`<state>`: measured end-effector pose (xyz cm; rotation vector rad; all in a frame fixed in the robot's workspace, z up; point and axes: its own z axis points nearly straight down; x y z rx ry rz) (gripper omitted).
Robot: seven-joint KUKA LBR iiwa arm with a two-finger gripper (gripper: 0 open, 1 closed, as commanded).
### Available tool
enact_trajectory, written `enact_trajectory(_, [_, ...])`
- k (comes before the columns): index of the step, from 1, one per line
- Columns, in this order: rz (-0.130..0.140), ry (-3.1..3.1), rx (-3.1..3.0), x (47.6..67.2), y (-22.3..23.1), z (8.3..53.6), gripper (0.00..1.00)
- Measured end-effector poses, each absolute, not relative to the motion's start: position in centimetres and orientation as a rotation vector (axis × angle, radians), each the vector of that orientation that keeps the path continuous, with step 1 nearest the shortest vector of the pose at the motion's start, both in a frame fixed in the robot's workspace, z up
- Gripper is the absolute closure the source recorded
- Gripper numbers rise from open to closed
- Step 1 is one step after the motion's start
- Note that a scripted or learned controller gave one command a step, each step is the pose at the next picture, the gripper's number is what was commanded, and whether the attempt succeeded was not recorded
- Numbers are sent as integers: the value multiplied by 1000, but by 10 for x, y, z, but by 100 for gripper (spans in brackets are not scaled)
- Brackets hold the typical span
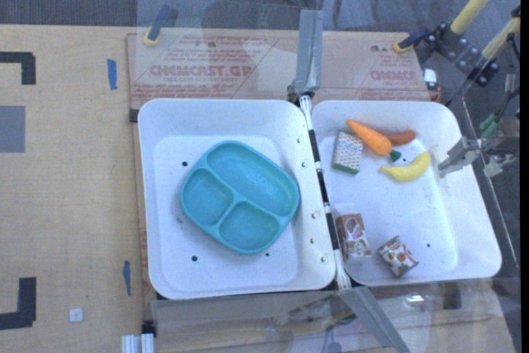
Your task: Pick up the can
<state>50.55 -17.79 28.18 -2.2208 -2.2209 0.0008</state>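
Since nothing sits in its grasp yet, the gripper [464,155] hangs at the right rim of the right bin [475,248], just right of the banana [407,169]. Whether it is spread or pressed together I cannot tell.

The can [354,235] looks to be the red-and-white piece lying on its side at the bin's near left, close to the dividing wall. A similar crumpled packet [397,255] lies just to its right, so the identification is a judgement.

To do this well, travel left and nearer, clear of the banana and carrot [369,136], then descend with the jaws across the can's narrow width — not along it — keeping off the wall and the packet.

Red print on the sheet [202,70] beyond the bins seems to read "CHEMCAST GP". The labels on the can and the patterned box [348,153] are too small to read.
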Motion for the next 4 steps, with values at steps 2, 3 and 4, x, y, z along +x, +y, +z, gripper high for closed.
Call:
enact_trajectory(2, [-1,-2395,-2035,479,-161,119,0])
enact_trajectory(3, [-9,-2253,-2201,562,-115,89,0])
enact_trajectory(4, [-10,-2283,-2167,497,-112,89,0])
